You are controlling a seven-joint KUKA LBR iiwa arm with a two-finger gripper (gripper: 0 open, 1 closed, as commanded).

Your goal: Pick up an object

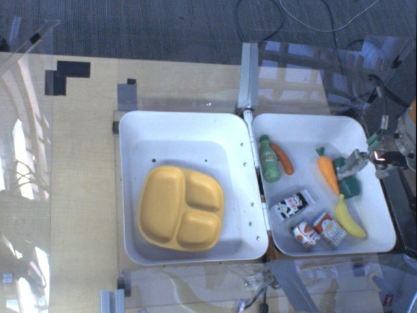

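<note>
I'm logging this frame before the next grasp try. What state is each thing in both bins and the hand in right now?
yellow tray: flat, right way up, in left bin.
green bottle: on its side, right bin.
sausage: lying beside the bottle.
carrot: lying flat.
banana: lying flat.
milk carton: on its side.
two small cartons: lying together.
green block: under the hand.
hand: low over the right bin, grip unclear.

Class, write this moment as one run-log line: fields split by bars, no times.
gripper over right bin, near carrot and green block | nothing seen held | yellow tray in left bin
</note>
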